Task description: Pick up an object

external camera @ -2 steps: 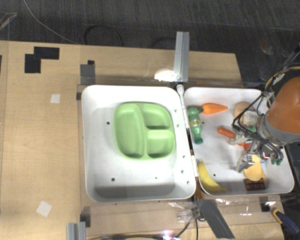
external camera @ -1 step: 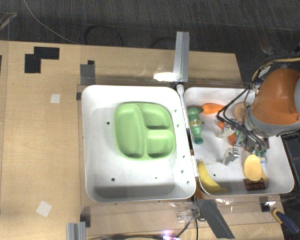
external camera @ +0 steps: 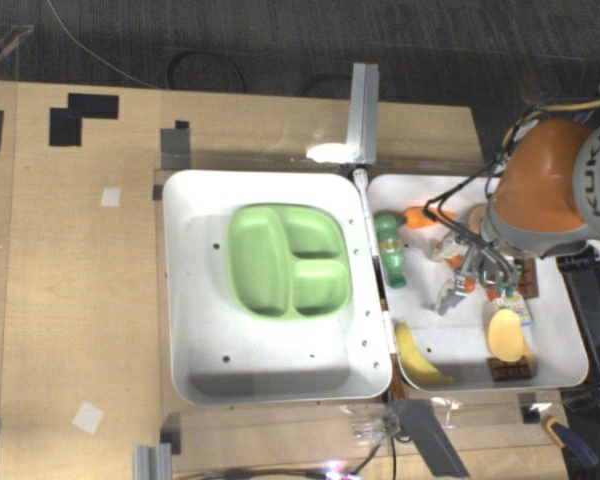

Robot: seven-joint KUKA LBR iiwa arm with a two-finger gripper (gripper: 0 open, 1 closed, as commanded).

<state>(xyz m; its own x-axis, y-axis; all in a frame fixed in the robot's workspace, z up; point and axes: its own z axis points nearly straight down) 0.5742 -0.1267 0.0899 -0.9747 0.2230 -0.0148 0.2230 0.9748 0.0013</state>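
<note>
In the right bin (external camera: 570,363) lie a green bottle (external camera: 388,249), an orange piece (external camera: 418,218), a banana (external camera: 416,358), a yellow lemon-like fruit (external camera: 507,335) and a brown block (external camera: 510,370). My gripper (external camera: 457,293) hangs low over the middle of this bin, between the bottle and the yellow fruit. It is open, with bare bin floor under it and nothing between its fingers. The arm's orange band (external camera: 542,173) covers the bin's back right part.
The left bin (external camera: 195,268) holds a green divided plate (external camera: 285,260). A metal post (external camera: 363,108) stands behind the wall between the bins. A small brown piece (external camera: 526,280) lies near the wrist. Cables loop by the arm.
</note>
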